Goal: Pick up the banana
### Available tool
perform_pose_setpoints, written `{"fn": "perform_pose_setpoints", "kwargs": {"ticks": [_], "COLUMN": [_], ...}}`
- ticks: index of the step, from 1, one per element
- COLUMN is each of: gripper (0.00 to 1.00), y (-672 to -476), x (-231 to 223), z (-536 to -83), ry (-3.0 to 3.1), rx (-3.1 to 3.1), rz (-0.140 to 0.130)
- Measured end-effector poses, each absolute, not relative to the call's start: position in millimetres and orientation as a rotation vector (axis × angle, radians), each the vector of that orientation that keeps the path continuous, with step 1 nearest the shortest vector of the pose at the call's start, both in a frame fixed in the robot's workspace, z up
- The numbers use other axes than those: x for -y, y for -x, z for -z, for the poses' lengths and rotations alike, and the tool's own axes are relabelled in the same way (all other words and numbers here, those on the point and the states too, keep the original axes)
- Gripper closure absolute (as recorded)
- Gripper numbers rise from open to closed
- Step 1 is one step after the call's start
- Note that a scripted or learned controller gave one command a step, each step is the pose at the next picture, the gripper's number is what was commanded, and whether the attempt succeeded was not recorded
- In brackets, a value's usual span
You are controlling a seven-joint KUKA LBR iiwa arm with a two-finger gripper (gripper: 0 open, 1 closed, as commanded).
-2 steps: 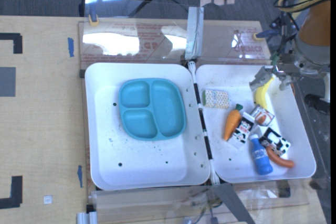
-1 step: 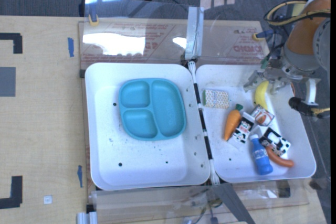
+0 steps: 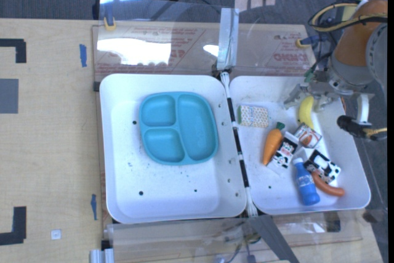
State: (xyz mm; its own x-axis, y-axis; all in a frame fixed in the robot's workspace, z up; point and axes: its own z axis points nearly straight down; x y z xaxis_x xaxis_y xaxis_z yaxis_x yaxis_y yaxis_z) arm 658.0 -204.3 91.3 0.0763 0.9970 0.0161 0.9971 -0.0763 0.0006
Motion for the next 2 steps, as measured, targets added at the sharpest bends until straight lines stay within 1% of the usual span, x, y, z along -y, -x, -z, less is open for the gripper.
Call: {"fn": "perform_pose_setpoints", "kwargs": {"ticks": [1, 2], "gripper": [1.0, 1.0], "y": [-658.5, -667.7], "x": [207.1, 137.3], "z": [-100.5, -219.3], "ry": [2.303, 2.242], "rx": [2.14, 2.204], "rz": [0.012, 0.001]}}
